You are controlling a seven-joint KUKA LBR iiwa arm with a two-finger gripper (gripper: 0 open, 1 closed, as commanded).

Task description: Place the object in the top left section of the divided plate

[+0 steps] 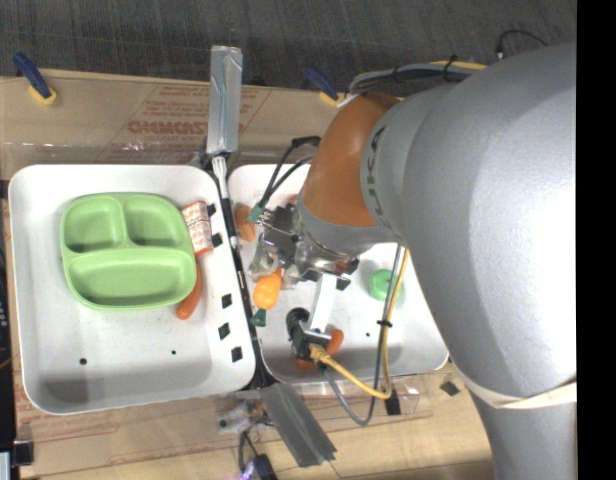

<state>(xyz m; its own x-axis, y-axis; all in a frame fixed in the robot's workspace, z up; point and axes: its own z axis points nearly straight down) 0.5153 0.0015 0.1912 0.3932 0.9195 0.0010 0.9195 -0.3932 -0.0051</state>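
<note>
The green divided plate lies in the left bin, with two small sections at its top and one long section below. My gripper hangs low over the left side of the right bin, close to the wall between the bins. A small orange object sits right under the gripper's tip; whether it is held is unclear. Another orange piece lies just above the gripper. The arm's wrist hides much of the right bin.
A small red-and-white packet leans at the plate's right edge, and an orange carrot-like piece lies by its lower right corner. In the right bin are a green object and a red-orange object. A yellow cable trails below.
</note>
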